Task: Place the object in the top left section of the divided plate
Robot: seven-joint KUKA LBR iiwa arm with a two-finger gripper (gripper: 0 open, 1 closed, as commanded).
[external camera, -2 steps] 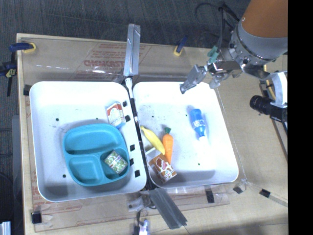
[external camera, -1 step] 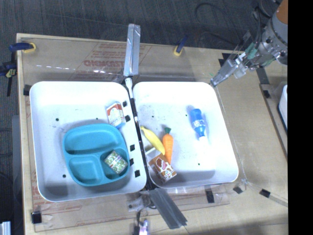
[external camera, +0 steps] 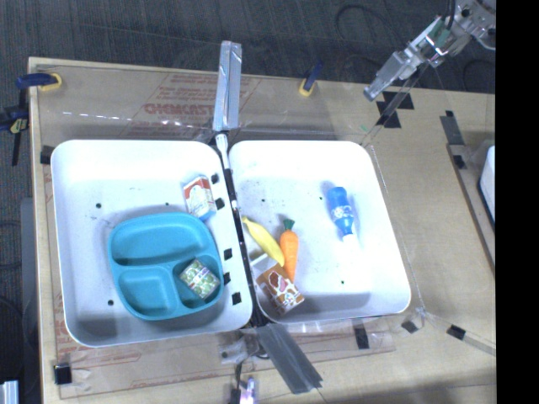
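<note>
I see the tool (external camera: 386,78) near the far right corner of the surface (external camera: 421,217), above the bare wood beyond the right bin (external camera: 383,225). It is well apart from both bins and it carries nothing. I cannot tell if its fingers are spread or pressed together, because they look like one pale wedge from here.

The divided plate (external camera: 164,263) is blue and lies in the left bin (external camera: 72,225), toward the near side of it. Its large section is toward the far side and two smaller sections are toward the near side. In the near right section there is a small green and white packet (external camera: 200,279). The other sections are bare.

A small red and white carton (external camera: 198,196) lies in the left bin just beyond the far right edge of the plate, close to the wall between the bins.

In the right bin, a yellow banana (external camera: 264,241) and an orange carrot (external camera: 289,252) lie side by side near the left wall, touching or almost touching. A brown carton (external camera: 280,288) lies just beside them toward the near edge. A blue bottle (external camera: 340,211) lies alone toward the right side of this bin, well apart from the others.
</note>
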